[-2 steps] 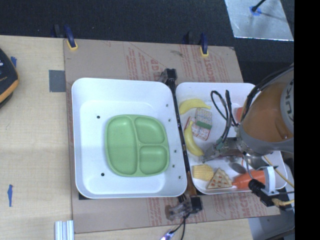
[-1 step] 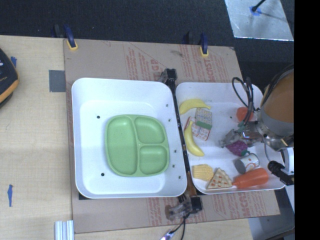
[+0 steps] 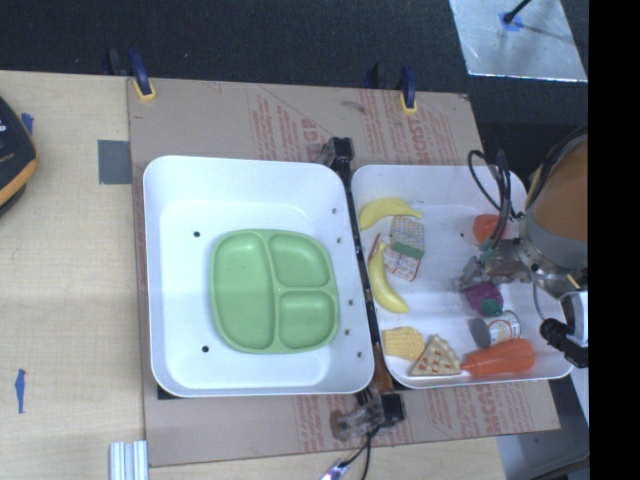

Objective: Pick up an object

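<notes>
Reaching in from the right of the frame, the claw (image 3: 487,268) hangs low over the right bin (image 3: 440,183), just above a small purple toy (image 3: 484,295). Whether it is open or closed I cannot tell. Its position suggests that toy is the chosen target; the green divided plate (image 3: 272,290) sits alone in the left bin (image 3: 175,183).

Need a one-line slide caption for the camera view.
Gripper low over a purple toy in the right bin; green tray in the left bin.
</notes>
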`<state>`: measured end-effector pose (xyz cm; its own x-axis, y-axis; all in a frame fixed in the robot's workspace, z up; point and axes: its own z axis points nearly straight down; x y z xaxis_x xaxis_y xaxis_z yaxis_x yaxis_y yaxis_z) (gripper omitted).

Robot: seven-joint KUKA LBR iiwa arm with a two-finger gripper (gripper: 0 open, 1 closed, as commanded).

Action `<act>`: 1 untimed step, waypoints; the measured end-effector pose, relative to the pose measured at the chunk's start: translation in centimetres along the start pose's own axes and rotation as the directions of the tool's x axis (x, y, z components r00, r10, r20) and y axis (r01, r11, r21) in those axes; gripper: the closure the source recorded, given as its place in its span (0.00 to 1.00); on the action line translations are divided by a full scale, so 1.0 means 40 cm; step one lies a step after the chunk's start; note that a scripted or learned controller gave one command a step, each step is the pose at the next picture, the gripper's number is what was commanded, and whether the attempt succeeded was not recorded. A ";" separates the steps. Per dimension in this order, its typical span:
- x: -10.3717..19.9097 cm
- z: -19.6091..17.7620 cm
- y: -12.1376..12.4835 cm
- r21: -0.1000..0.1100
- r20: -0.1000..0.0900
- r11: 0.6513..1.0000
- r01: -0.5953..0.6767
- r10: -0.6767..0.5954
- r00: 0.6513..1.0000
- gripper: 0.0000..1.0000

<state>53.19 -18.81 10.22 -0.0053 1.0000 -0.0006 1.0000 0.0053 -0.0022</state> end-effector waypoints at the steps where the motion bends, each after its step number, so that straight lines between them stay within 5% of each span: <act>1: 0.106 -0.081 0.170 -0.001 -0.002 1.000 -0.001 0.001 1.000 1.00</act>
<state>59.96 -14.53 13.45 -0.0046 1.0000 0.0010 1.0000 0.0046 -0.0012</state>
